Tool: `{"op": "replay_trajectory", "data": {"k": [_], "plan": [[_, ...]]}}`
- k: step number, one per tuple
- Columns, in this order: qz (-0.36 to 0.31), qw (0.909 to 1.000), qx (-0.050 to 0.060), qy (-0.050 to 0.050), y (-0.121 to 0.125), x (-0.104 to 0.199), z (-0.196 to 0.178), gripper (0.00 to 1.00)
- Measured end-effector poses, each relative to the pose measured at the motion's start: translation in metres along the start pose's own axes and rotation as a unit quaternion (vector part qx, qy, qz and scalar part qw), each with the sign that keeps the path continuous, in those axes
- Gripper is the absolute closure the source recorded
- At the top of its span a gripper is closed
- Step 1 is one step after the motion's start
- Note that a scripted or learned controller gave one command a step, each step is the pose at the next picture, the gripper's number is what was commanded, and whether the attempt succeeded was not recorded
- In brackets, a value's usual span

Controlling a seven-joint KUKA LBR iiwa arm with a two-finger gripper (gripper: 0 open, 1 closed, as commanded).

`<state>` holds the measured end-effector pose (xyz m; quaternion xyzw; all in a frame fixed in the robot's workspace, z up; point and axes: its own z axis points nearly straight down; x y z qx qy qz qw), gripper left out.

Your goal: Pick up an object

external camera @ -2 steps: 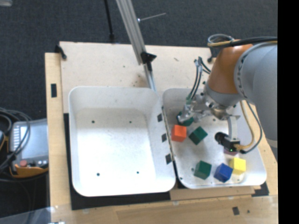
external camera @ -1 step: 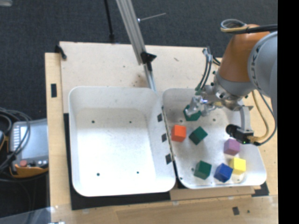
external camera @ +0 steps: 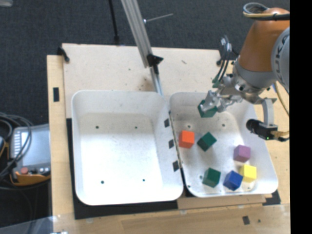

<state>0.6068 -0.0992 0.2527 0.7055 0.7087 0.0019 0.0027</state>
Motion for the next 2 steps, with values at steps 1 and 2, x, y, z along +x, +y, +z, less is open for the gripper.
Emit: {"op": "replay_trajectory", "data": {"k": [1,2], "plan": [[-0.001,1.0000,0.003,0.001,0.012,0.054,0.012,1.00],[-0.001,1.0000,0.004,0.001,0.015,0.100,0.022,1.00]]}}
